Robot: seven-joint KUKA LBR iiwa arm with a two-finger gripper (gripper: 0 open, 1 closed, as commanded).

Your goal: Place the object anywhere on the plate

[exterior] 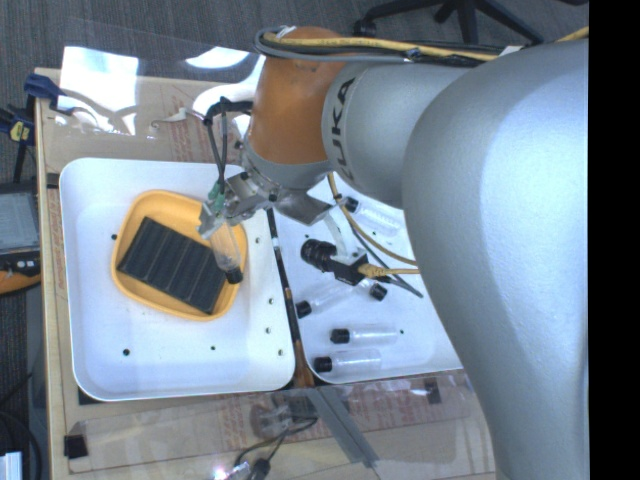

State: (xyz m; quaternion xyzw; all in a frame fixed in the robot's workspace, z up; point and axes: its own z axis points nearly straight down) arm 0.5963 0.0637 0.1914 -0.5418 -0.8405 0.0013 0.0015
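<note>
Two shallow white bins are set side by side on a wooden bench (pixel 150 433): the left bin (pixel 90 348) and the right bin (pixel 425 343). A dark ridged slab (pixel 172 264) is laid flat within the left bin, turned at a slant. Clear tubes with black caps are scattered in the right bin. A first tube (pixel 365 336) is laid near the front, a second tube (pixel 350 365) just beside it along the front wall, and a third tube (pixel 320 298) close to the wall shared with the left bin. A blue clamp (pixel 38 88) is seen at the bench's far left corner. A black chair base (pixel 450 3) is seen on grey carpet (pixel 150 8) beyond the bench.

Left of centre, the gripper (pixel 221 216) hangs over the yellow plate's (pixel 165 206) right rim, a clear black-capped tube (pixel 229 258) just below it, beside a dark ribbed slab (pixel 172 264).
</note>
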